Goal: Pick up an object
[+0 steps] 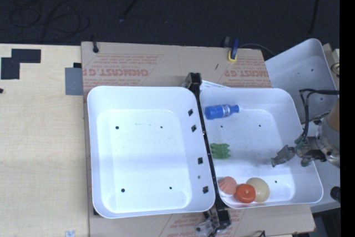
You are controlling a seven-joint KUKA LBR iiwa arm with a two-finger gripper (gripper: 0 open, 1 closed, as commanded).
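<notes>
The right bin (288, 98) holds several small objects. A blue bottle (222, 111) lies on its side near the back left. A green object (219, 150) rests by the divider. At the front edge sit a pink piece (227, 185), a red round object (245, 193) and a beige round object (258, 188). My gripper (294, 157) hangs over the right side of this bin, open, with nothing between its fingers. It is well to the right of the green object and up and to the right of the beige one.
The left bin (94, 119) stands beside the right one, with a black divider strip (202, 141) between them. Cardboard (138, 66) lies under both bins. Cables (310, 102) run along the right bin's right wall.
</notes>
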